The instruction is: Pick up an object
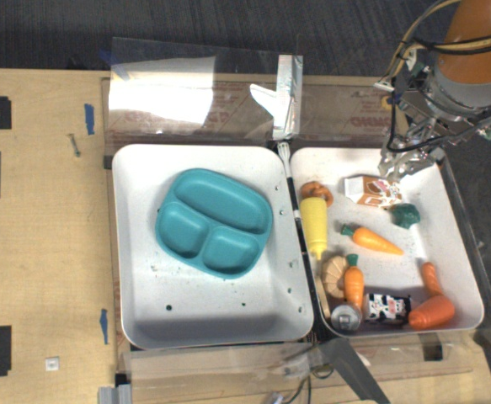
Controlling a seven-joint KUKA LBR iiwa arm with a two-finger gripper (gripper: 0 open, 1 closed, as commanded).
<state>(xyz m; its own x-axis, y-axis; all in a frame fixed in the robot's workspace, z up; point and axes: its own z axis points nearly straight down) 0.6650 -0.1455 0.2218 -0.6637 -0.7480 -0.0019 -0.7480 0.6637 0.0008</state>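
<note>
A small white and orange carton (373,190) lies flat in the right bin (460,225), its long axis running left to right, just above a toy carrot (375,241). The gripper (402,162) hovers at the carton's upper right, nothing visibly between its parts. Judging by this, pickup has not begun; descent and grasp remain.

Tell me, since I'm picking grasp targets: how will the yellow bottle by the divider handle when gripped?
The yellow bottle lies on its side, so it would probably roll if nudged. It looks like smooth plastic, likely light and slippery. The bin wall beside it may crowd the pincer.
</note>
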